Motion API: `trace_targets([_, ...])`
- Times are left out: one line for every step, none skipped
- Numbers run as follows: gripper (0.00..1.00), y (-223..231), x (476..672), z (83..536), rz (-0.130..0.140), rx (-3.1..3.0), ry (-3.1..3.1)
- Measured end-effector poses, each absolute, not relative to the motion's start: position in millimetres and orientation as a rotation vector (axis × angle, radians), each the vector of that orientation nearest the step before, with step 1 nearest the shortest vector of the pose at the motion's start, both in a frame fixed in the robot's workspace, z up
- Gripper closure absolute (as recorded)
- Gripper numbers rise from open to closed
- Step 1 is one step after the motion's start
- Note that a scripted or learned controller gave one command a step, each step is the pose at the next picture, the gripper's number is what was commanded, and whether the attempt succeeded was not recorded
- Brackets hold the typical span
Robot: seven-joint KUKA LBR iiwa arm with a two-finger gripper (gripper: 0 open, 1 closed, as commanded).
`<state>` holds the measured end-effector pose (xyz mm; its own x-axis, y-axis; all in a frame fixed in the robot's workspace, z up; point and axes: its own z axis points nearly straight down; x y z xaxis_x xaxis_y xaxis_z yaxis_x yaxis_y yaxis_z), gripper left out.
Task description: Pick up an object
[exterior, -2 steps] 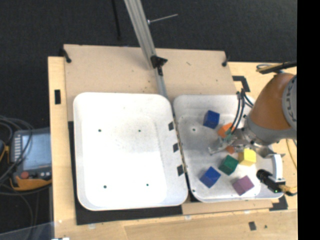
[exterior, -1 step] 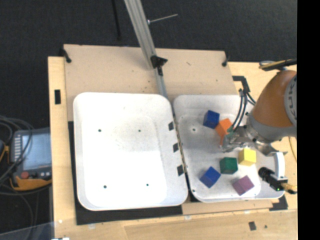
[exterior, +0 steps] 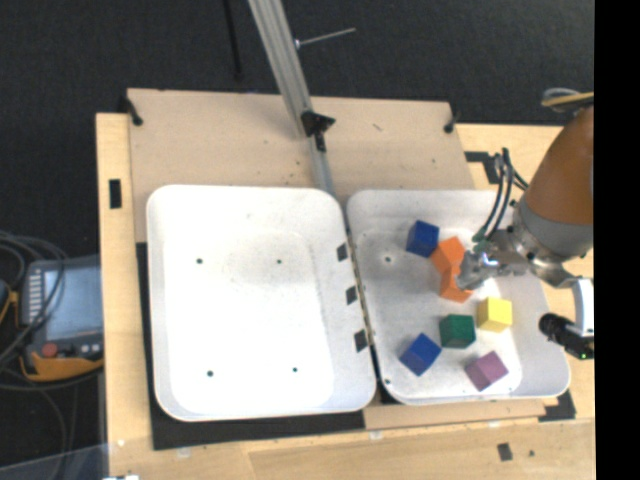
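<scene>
Bearing two white bins [exterior: 250,298], the tan bench [exterior: 400,128] stands on dark floor; the tool [exterior: 480,266] hangs over an orange block [exterior: 450,256] in the right bin, grip seemingly unreadable.

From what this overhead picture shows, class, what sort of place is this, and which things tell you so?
Probably a robotics lab bench: a robot arm reaches over two white bins, coloured blocks lie in the right one, and a control pendant lies at the left.
</scene>
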<state>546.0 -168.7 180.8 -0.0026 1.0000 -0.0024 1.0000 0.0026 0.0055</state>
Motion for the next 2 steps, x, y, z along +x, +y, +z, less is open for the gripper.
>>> trace_targets([1.0, -168, 547.8, 243, 0.003, 2.213, 2.221])
trace_targets([1.0, -170, 549.1, 285, 0.005, 2.212, 2.222])
